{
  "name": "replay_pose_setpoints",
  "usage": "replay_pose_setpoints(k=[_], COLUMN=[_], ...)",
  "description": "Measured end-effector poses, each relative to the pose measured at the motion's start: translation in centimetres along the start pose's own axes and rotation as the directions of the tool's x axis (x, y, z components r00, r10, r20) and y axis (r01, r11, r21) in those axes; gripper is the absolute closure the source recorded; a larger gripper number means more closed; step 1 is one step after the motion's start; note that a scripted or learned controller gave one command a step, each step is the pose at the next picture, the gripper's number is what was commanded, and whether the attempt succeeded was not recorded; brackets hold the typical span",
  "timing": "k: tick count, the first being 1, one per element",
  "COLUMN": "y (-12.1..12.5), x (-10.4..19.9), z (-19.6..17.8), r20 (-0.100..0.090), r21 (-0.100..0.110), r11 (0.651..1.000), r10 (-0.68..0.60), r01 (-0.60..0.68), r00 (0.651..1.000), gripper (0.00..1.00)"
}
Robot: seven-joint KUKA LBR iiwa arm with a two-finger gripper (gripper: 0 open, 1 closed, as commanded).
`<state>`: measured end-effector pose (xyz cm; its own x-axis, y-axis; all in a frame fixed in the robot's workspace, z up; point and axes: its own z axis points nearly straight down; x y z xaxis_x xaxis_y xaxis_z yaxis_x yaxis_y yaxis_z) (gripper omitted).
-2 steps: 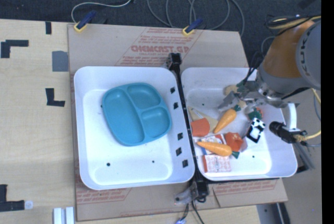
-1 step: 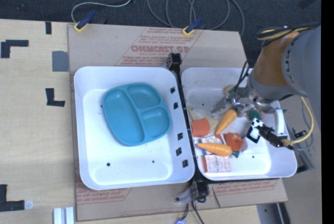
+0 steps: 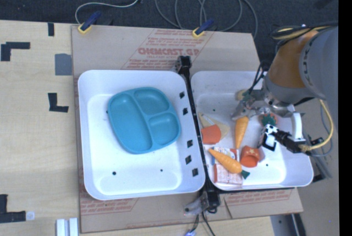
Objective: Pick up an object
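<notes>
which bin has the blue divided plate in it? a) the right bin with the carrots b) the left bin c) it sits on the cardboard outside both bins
b: the blue divided plate lies flat inside the left bin, while the right bin holds the toy carrots and other small items.

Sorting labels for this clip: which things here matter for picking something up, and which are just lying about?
For the job: claw; upright carrot; lying carrot; tomato; orange block; right bin.

Lying about: blue plate; left bin; cables; cardboard sheet.
</notes>
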<state>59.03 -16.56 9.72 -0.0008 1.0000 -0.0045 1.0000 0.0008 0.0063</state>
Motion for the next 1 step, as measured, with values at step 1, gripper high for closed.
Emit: replay_pose_setpoints(k=[1], y=[0.6], x=[5.99], z=[-2.77], r20=[-0.005], r21=[0.007], r11=[1.0], r10=[-0.002], r01=[0.002], r00=[1.0], gripper=[1.0])
